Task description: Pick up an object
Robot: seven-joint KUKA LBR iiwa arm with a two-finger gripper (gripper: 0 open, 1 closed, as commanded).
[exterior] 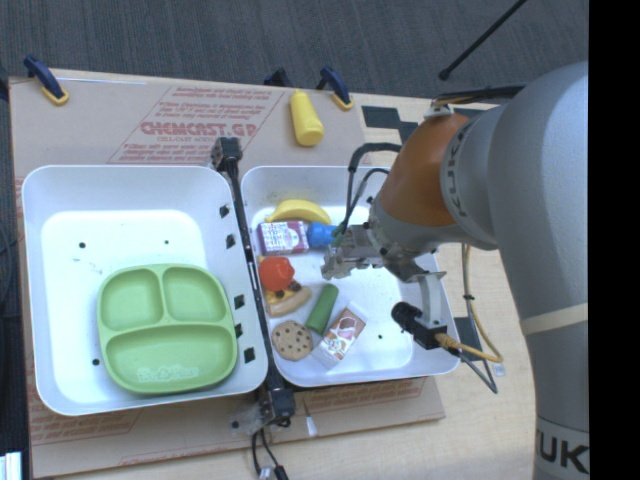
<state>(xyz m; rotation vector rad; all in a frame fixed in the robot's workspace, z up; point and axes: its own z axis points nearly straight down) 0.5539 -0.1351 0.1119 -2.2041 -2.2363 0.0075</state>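
Objects for picking lie in the right bin (425,363), clustered in its left half. We see the gripper (338,260) low over them, just right of the cluster's middle, with the arm (520,168) covering much of the bin's right side and far rim. We cannot tell how the gripper is set, since its tip is a small grey blur against the white floor, and we see nothing held in it.

Nearest it, just to its upper left, sits a bottle (285,236) with a blue cap (321,234), lying on its side. A banana (300,211) curves behind the bottle, partly hidden by it. Left of the gripper is a red tomato (277,270), resting on a piece of toast (287,299) whose top we can hardly make out. Just below the gripper a green cylinder (321,309) lies at a slant. Nearer the front rim are a cookie (292,341) and a small packet (340,334), side by side; the packet's print is too small to read.

The left bin (60,228) holds a green tray (166,326) with three compartments. A yellow cylinder (306,119) lies on the cardboard (150,118) behind the bins, well apart from the gripper. Blue clamps (46,79) grip the cardboard's far edge.
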